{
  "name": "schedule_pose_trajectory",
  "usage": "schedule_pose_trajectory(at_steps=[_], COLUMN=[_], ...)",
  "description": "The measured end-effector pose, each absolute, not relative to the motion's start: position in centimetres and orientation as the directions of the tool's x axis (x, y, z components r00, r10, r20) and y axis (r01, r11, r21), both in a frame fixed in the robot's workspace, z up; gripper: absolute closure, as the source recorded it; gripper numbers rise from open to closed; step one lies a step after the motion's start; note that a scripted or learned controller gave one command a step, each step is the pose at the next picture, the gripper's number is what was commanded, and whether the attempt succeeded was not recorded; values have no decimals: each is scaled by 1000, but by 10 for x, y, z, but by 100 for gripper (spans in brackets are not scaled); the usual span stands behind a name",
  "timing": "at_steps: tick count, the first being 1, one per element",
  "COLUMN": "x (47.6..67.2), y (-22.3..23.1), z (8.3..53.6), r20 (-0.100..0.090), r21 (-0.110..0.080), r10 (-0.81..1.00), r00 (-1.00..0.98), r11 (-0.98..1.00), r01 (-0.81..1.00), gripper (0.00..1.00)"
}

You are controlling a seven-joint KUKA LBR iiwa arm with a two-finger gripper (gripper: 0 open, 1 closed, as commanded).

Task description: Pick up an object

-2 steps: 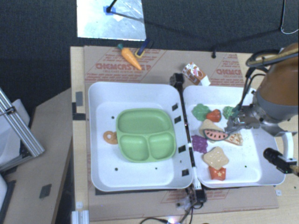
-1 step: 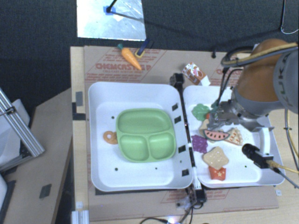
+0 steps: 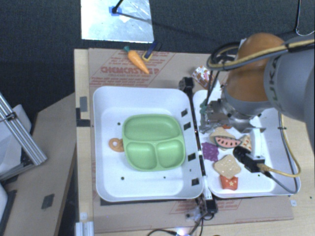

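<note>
Arm is reaching in from the right of the frame, its tool hanging low over the upper part of the right bin. The metal parts are blurring together; how the tool stands and whether it has hold of anything, cannot tell. Just below it a watermelon slice is lying among a purple piece, a toast piece and a red block. A green tray is sitting in the left bin, a small pretzel just beside it. A carrot is lying on the surface, upper centre.
</note>
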State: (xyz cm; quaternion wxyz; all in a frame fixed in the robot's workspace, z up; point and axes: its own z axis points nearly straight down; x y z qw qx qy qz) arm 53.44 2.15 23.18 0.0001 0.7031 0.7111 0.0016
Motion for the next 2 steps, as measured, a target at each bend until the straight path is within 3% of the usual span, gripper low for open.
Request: schedule_pose_trajectory(at_steps=[1, 2], x=[546, 542], y=[76, 76], z=[215, 215], r20=[1, 0], r21=[2, 0], r10=[1000, 1000], r00=[-9, -6], r11=[9, 6], r01=[1000, 1000], gripper=[100, 100])
